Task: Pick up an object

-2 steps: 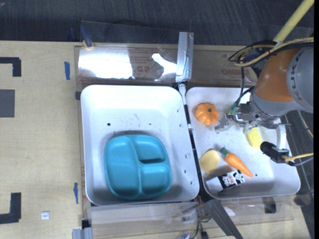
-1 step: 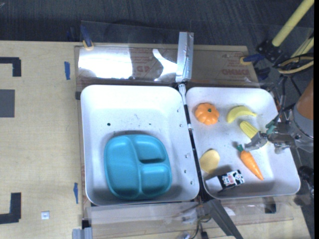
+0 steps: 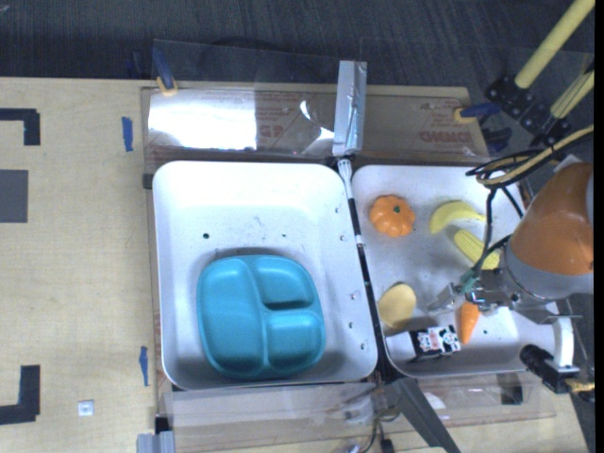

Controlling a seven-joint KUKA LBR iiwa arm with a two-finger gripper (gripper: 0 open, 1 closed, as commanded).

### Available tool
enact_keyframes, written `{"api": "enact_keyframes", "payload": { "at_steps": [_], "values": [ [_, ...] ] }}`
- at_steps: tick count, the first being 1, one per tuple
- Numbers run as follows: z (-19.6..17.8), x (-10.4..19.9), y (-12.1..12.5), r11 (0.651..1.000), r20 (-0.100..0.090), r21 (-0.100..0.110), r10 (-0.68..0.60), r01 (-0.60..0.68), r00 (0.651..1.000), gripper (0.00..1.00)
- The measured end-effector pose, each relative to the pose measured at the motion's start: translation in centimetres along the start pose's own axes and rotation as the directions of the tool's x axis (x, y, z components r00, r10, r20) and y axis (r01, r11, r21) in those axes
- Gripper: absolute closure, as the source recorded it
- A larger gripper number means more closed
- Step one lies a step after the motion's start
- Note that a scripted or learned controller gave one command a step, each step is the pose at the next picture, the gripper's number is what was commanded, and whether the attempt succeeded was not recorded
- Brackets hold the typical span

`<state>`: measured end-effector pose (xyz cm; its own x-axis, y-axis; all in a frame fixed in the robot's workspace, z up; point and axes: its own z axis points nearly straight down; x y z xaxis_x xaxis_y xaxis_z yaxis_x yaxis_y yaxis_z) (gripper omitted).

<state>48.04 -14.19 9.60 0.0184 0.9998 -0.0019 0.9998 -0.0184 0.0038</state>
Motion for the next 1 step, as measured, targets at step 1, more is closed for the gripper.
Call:
{"api": "enact_keyframes", "payload": {
  "at_steps": [1],
  "values": [
    [-0.85,0.00,-0.03,1.000,0.000,0.000,0.002,-0.002,1.000,1.00]
  ]
}}
